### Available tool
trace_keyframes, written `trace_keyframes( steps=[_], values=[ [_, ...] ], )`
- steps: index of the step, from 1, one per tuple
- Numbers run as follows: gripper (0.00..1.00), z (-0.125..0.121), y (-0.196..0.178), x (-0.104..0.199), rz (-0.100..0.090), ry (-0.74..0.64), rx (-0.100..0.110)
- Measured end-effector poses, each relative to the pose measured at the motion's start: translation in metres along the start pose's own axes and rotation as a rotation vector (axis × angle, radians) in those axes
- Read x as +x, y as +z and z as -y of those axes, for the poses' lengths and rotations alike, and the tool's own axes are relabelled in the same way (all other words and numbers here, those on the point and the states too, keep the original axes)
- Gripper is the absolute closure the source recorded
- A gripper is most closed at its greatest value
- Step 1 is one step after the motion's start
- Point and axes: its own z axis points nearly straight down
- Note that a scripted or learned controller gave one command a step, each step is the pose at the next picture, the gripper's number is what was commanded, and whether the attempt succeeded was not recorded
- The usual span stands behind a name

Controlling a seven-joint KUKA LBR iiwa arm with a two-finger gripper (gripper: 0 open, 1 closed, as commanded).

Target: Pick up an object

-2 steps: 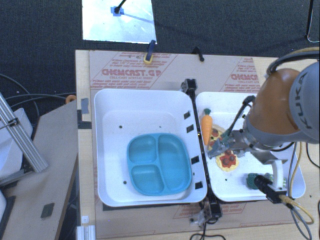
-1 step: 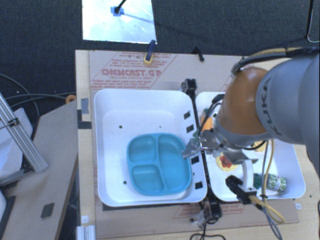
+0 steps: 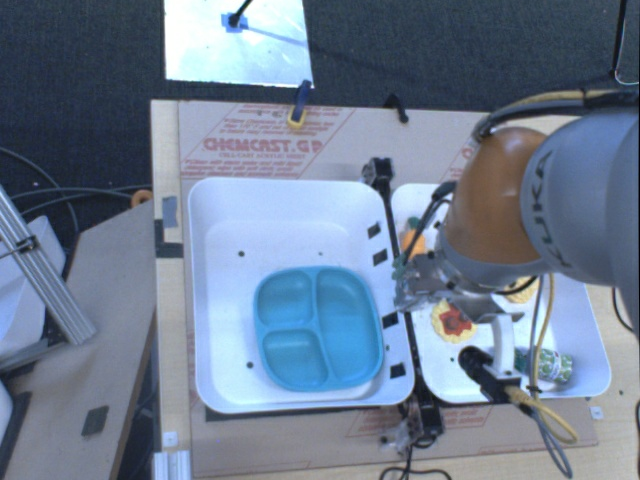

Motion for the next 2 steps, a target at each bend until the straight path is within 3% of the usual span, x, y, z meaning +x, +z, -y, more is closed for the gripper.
trace_keyframes(
  steps=[1,2],
  values=[
    [1.0,-0.075,0.011,-0.017,0.002,0.0,-0.002],
    [1.0,-0.113,0.009,-0.096,0.005,0.009,-0.001]
  ],
)
